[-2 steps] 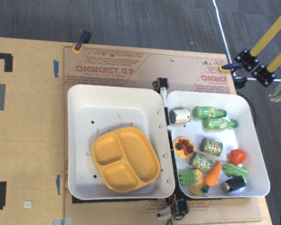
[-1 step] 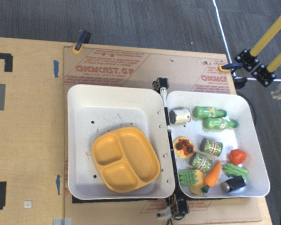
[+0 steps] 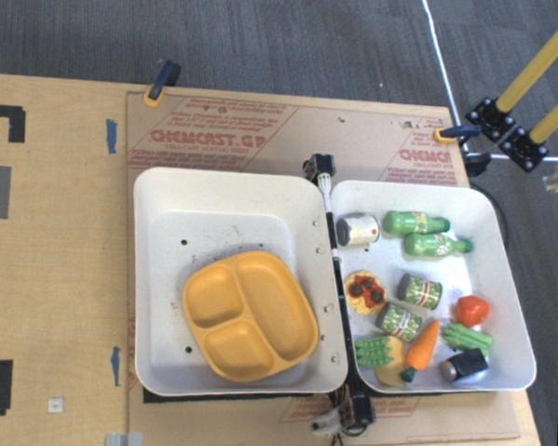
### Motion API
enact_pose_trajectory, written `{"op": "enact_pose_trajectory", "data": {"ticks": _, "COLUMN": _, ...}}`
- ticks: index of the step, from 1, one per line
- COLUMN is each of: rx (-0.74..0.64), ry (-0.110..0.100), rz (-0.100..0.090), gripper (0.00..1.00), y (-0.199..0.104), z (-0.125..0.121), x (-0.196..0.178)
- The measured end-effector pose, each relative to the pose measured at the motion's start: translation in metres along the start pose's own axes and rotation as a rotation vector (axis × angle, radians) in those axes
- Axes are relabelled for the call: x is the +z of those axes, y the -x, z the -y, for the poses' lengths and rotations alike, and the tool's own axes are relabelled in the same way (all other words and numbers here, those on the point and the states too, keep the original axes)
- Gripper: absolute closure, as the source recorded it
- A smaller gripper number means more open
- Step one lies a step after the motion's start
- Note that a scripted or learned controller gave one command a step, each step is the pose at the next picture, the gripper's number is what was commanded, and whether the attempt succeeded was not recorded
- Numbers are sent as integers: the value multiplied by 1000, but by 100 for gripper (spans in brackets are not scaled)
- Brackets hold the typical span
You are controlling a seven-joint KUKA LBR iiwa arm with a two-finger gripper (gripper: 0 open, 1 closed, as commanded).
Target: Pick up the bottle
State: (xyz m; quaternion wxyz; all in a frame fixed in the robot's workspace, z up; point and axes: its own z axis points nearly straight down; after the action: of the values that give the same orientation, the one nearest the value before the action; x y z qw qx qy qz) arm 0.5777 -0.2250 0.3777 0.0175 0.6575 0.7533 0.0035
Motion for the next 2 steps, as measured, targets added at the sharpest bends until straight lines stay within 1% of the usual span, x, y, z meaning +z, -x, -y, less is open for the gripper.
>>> {"op": "enact_pose_trajectory", "data": {"ticks": 2, "rx": -2, "ry": 8, "rz": 6, "gripper": 100, "y": 1, "z": -3, "x": -22}}
